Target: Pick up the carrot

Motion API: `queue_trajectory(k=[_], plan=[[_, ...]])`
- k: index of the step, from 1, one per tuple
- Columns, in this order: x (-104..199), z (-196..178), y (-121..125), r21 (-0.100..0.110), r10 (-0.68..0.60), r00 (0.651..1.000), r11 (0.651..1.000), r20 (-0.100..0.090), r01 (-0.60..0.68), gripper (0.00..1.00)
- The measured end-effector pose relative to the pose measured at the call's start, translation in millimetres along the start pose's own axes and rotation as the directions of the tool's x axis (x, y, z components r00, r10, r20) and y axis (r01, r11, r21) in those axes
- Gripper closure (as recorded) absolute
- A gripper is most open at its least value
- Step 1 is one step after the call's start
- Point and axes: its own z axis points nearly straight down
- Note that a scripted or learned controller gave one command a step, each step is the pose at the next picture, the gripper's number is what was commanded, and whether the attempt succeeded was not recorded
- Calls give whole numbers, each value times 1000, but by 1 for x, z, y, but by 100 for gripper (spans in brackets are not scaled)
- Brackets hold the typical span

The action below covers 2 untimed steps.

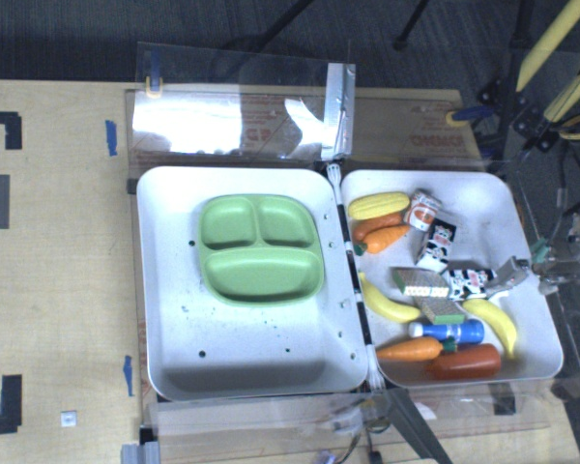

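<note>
A carrot (pixel 389 239) lies in the upper left part of the right bin (pixel 488 193), its green end pointing at the divider between the bins. A second orange, carrot-like piece (pixel 409 350) rests along that bin's front wall. At the right rim of the right bin a grey part of the gripper (pixel 534 265) hangs low, well to the right of both orange pieces. Nothing is seen held in it.
The right bin is crowded: a yellow corn-like piece (pixel 379 204), two bananas (pixel 387 304) (pixel 499 323), a blue bottle (pixel 454 333), a red sausage-like piece (pixel 464 362) and small printed boxes (pixel 435 240). A green divided plate (pixel 261 245) sits in the left bin (pixel 174 288).
</note>
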Motion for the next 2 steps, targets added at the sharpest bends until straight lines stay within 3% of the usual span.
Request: queue_trajectory(k=[1,2], plan=[[-12,-92,-7,-4,-210,978,978,3,211,0],[-13,-211,-7,-3,-433,901,901,5,433,0]])
